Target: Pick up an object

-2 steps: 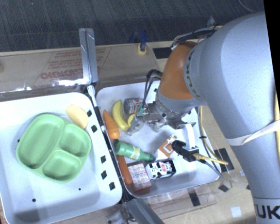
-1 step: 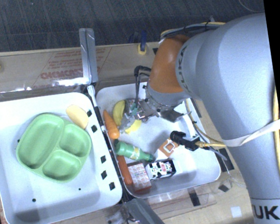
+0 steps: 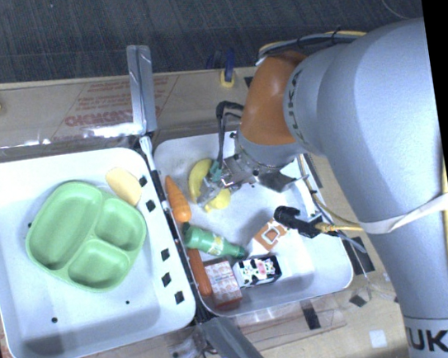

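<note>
Gripper (image 3: 222, 174) low in right bin (image 3: 331, 270), right by yellow banana (image 3: 200, 175); can't tell its state; green plate (image 3: 86, 234) in left bin (image 3: 29, 328)

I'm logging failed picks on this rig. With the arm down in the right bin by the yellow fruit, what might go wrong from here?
1. The end effector sits at the banana and lemon, which touch; it may catch both or nudge one away.
2. The carrot and green bottle lie close by, so a sweep could knock them.
3. Whether anything is gripped is unclear, so a lift may come up bare.
</note>
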`<action>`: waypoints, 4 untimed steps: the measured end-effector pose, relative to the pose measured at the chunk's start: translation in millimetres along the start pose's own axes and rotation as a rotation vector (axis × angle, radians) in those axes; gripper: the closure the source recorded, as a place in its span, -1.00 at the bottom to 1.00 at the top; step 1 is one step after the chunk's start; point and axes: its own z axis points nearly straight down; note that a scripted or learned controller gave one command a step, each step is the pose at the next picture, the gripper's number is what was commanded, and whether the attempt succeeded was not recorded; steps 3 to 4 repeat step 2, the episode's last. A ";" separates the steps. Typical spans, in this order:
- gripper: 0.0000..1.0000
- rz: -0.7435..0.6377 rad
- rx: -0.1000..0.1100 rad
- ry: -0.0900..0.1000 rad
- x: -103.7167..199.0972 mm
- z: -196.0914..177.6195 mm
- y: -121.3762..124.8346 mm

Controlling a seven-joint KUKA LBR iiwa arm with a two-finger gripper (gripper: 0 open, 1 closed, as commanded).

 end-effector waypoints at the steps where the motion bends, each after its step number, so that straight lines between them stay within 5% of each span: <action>1: 1.00 0.032 0.003 0.002 49.1 -107.6 12.5; 2: 1.00 0.247 0.008 0.003 55.5 -88.8 9.0; 4: 1.00 0.247 0.008 0.003 55.5 -88.8 9.0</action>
